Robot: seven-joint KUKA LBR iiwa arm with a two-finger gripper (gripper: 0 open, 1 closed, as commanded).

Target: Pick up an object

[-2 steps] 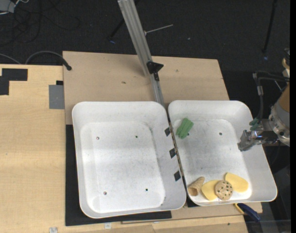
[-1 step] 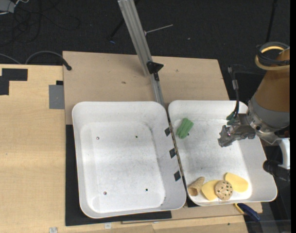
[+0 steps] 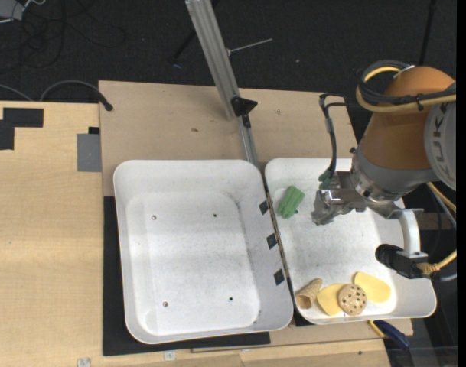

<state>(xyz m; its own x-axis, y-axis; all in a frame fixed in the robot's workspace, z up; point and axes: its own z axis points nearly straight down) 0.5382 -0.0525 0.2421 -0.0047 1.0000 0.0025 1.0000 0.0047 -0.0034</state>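
A small green ridged plastic block (image 3: 291, 202) lies tilted on the floor of the right shallow white bin (image 3: 336, 245), near that bin's far left corner and close to the divider where the two bins meet. Its surface shows lengthwise grooves and a bright, even green; no label is legible on it. The metal two-finger gripper (image 3: 322, 214) of the grey arm with the orange band (image 3: 405, 128) hangs over the same bin, just to the right of the green block and apart from it; whether it is open or closed cannot be told from this view, and nothing is visibly held.

Along the near edge of the right bin sit a tan cone-shaped piece (image 3: 309, 290), a round brown perforated disc like a cookie (image 3: 353, 300) resting on a yellow flat piece (image 3: 330, 300), and a second yellow slice (image 3: 373, 287) beside them.

Partial dark letters, seemingly "UK", show on the arm's grey casing at the right edge. The left shallow white bin (image 3: 194, 251) shows only small dark specks.
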